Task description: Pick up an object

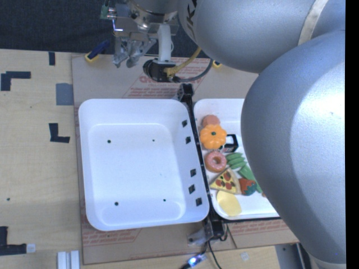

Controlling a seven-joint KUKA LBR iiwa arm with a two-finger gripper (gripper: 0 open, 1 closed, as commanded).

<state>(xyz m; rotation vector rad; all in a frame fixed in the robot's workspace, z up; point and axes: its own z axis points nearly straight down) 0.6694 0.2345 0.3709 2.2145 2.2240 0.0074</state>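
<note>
My tool (128,54) hangs beyond left white plastic bin (137,161), finger state unreadable, nothing visibly held. Small orange toy pumpkin (213,137) lies right, nearer camera, in right bin (224,103).

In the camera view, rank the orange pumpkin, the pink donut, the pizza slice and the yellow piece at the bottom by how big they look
Largest to smallest, as they look:
1. pizza slice
2. orange pumpkin
3. pink donut and yellow piece: too alike to rank.
The top two are close, too.
</note>
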